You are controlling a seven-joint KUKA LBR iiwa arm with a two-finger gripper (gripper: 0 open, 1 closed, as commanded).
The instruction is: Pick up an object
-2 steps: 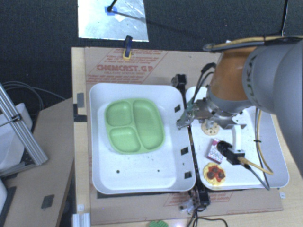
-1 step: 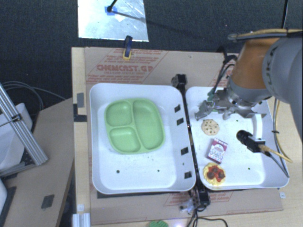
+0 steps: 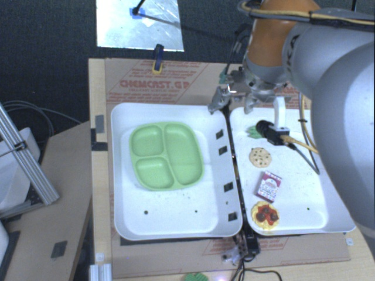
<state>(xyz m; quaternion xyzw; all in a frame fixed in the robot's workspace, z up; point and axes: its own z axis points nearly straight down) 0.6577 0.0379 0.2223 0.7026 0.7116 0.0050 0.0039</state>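
Gripper point(image 3: 234, 102) wide, empty, over far inner corner of view-right bin point(image 3: 310, 209). Approach step, nothing picked yet. Cookie point(image 3: 259, 156) lies in that bin, near. Next: shift over it, descend, close.

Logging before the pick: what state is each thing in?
gripper: fingers open, holding nothing
green divided plate: right way up, left bin
cookie: lying flat, right bin
red packet: lying flat, right bin
toy pizza: lying flat, right bin
green toy: partly hidden, state unclear
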